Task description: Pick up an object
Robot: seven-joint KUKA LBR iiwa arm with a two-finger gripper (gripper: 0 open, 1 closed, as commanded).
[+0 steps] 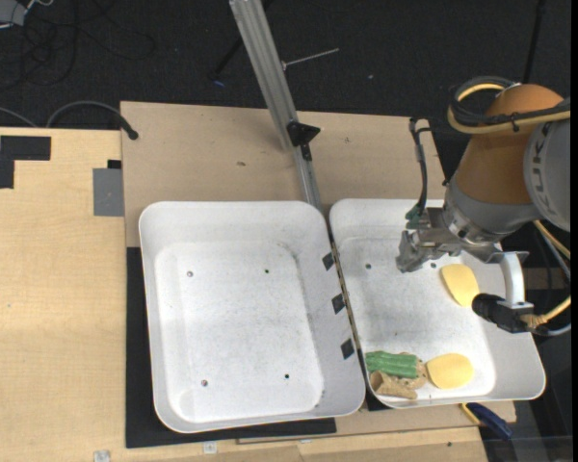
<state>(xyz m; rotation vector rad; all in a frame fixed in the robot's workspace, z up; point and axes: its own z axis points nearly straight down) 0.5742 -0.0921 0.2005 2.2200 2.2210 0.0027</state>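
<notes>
In the right bin (395, 306) lie several small objects. A pale yellow oval piece (459, 284) rests near the bin's right side. At the front edge a round yellow piece (450, 371) sits beside a green object (393, 362) and a tan one (397, 385). My gripper (411, 255) hangs over the upper middle of the right bin, left of the pale yellow piece and apart from it. Nothing shows between its fingers.
The left bin (236, 316) stands beside the right one, with black clips (338, 302) along the shared edge. A slanted metal rail (270, 75) rises behind the bins. The arm's orange band (506, 162) and cables (511, 311) overhang the right bin's far right.
</notes>
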